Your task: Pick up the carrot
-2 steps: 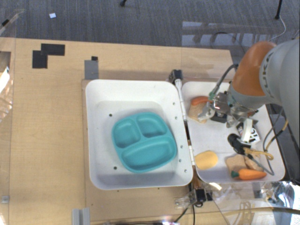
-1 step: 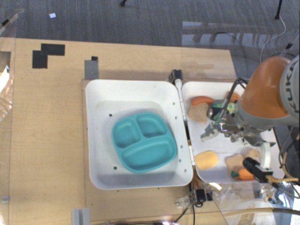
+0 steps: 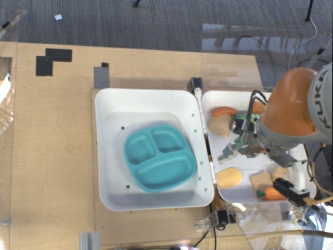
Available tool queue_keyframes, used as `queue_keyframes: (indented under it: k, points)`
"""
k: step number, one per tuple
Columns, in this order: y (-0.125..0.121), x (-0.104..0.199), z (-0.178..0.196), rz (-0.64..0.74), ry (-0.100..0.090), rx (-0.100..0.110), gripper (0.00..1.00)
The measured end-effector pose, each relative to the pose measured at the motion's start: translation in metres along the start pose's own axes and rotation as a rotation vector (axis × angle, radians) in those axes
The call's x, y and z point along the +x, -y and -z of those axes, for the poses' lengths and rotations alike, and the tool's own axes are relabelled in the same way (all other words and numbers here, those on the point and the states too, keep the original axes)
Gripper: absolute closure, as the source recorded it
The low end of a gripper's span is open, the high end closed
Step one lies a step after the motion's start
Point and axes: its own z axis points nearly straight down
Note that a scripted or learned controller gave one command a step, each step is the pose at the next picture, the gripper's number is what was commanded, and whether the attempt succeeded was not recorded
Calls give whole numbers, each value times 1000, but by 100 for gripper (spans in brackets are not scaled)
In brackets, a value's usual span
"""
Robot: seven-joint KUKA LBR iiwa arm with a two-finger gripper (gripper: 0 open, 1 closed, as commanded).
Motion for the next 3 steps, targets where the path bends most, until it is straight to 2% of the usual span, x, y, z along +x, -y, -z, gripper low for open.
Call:
queue_keyframes:
  k: [1, 2, 3]
  points:
    - [-14, -68, -94, 274, 7, -13, 0]
    - [3, -53, -93, 337, 9, -21, 0]
    - [-1, -52, -81, 337, 13, -32, 100]
